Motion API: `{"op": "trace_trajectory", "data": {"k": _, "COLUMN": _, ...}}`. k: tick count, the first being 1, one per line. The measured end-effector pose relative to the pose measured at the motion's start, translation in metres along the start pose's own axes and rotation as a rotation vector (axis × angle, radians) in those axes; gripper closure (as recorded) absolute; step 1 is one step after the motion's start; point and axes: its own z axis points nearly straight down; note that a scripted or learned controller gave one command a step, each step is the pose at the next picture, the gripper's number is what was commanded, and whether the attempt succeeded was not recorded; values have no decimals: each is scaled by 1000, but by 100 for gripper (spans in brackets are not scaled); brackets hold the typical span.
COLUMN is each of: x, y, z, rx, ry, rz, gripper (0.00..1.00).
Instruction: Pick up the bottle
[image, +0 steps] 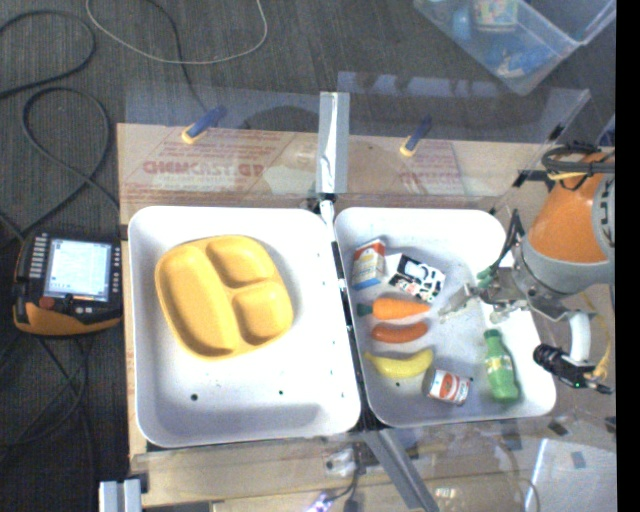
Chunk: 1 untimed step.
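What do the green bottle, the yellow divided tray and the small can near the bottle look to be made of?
Green bottle: likely plastic, glossy, with a bright highlight along its side and a light label band. Yellow divided tray: looks like moulded plastic, smooth and semi-matte, with soft rounded compartment edges. Small can: probably metal under a red and white printed label, though it is too small to be sure.
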Motion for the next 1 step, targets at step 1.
{"op": "trace_trajectory", "data": {"k": 1, "x": -14, "y": -40, "z": 27, "rx": -23, "ry": -2, "rz": -311, "gripper": 0}}
